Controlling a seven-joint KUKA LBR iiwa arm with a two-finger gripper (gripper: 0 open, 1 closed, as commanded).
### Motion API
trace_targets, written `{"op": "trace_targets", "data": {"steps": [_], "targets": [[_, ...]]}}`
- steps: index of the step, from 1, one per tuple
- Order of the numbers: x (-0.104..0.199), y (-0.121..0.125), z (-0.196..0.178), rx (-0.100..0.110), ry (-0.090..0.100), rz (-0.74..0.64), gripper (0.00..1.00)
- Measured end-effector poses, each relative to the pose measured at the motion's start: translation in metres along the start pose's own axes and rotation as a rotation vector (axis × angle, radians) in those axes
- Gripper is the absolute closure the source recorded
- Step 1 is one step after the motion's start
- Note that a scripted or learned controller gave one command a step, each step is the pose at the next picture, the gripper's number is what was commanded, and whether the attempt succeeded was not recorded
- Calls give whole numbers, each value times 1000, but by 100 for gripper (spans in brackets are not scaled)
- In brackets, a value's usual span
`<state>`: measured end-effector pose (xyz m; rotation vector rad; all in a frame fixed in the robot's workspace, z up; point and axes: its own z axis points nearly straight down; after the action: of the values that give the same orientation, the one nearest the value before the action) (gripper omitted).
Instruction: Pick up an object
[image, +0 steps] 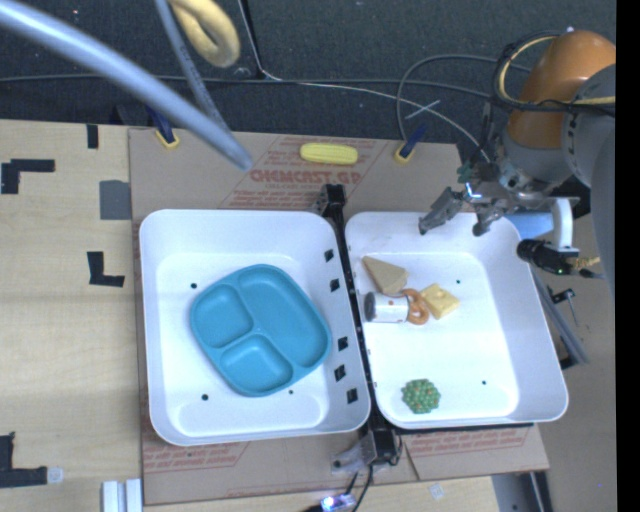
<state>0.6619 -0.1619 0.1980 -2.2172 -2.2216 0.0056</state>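
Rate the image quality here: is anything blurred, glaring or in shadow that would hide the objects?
Camera view: lighting is even and soft, with the right bin and left bin bright white but not blown out; the blue tray, green ball and gripper read fairly sharp; a grey tube crossing the top left is close and out of focus.

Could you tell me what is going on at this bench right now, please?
A robot arm is set to pick up an object. Its gripper hangs open above the far rim of the right bin, with nothing between its fingers. That bin holds a tan wedge, a yellow cheese piece, a white cylinder with an orange ring and a green ball. The left bin holds a blue divided plate.
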Motion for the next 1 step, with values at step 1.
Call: {"op": "trace_targets", "data": {"steps": [1], "targets": [[-2, -5, 45, 1, 0, 1, 0]]}}
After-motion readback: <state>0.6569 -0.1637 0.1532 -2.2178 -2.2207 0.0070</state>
